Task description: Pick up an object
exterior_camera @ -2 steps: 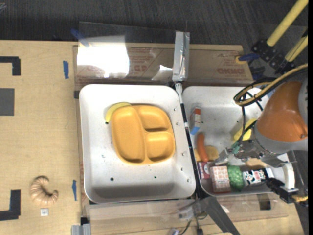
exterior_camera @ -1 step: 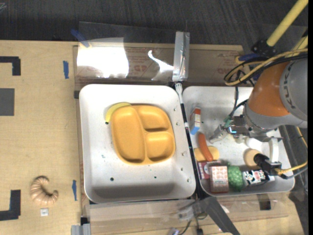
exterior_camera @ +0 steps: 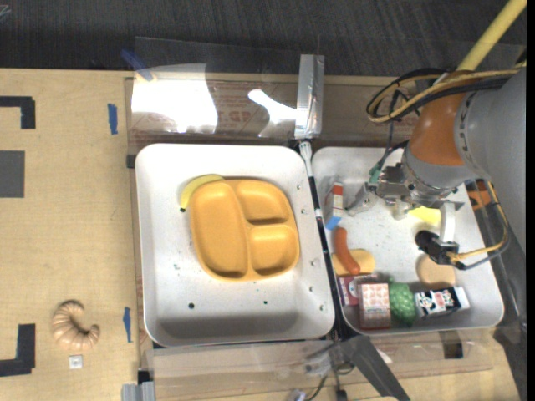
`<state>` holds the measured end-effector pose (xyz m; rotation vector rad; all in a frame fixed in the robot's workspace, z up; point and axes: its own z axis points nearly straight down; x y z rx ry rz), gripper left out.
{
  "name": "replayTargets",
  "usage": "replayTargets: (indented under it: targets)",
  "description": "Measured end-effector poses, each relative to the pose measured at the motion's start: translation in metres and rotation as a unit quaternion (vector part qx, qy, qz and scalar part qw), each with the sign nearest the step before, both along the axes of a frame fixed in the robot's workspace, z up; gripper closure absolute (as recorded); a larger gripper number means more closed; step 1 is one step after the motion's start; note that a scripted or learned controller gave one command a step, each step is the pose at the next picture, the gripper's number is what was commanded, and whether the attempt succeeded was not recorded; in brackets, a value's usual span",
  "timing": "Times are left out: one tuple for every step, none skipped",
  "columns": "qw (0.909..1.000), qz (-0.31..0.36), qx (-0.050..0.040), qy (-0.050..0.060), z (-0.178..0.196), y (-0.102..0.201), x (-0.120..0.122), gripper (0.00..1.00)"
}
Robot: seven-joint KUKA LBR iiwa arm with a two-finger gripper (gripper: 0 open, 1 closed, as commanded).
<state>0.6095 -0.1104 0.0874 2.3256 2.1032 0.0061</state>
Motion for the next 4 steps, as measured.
replayTargets:
  targets:
    - [1.0000, -0.003, 0.0009, -0.001, 0.102, 0.035, 0.004, 0.00]
    - [0.9997, -0.023, 0.0004, 0.007, 0.065, -0.028, -0.022, 0.00]
    - [0.9985, -0.054, 0.0003, 0.001, 0.122, -0.032, -0.020, 0.00]
    - [0.9931, -0.117, 0.0015, 0.008, 0.024, -0.070, -0.046, 0.00]
